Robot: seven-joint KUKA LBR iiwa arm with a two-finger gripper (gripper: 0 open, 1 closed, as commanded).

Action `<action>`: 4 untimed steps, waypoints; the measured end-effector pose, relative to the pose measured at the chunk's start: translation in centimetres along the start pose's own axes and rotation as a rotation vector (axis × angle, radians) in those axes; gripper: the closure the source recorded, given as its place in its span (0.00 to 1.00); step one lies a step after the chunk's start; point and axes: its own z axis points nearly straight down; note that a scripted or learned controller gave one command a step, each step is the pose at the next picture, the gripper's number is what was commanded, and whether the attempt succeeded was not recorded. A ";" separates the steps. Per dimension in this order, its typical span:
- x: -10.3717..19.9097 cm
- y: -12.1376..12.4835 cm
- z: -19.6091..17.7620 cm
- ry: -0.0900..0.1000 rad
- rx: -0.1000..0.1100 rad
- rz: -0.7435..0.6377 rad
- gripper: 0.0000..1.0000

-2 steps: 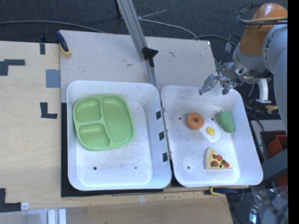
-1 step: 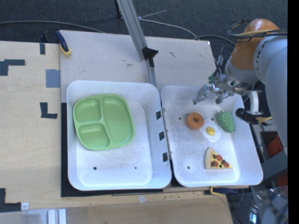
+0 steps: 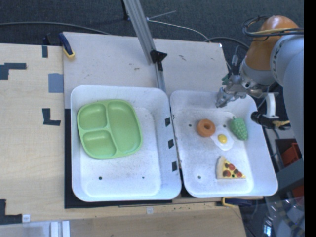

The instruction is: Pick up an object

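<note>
The gripper (image 3: 223, 99) is too blurred for its state to be told; the doughnut (image 3: 206, 128) is seen just below-left of it.

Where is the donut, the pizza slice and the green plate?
donut (image 3: 206, 128), camera view, on its orange ring in the right bin.
pizza slice (image 3: 228, 169), camera view, on its topped middle.
green plate (image 3: 109, 128), camera view, where its three sections meet, in the left bin.
</note>
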 end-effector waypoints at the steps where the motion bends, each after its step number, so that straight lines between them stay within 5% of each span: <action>1: 0.1 0.2 -6.4 0.000 -0.007 0.003 1.00; 2: 0.0 -0.5 -12.5 0.000 -0.006 0.003 1.00; 3: 0.0 -0.5 -14.3 0.002 -0.003 0.003 1.00; 4: 5.5 -0.9 -12.5 0.003 0.001 -0.002 1.00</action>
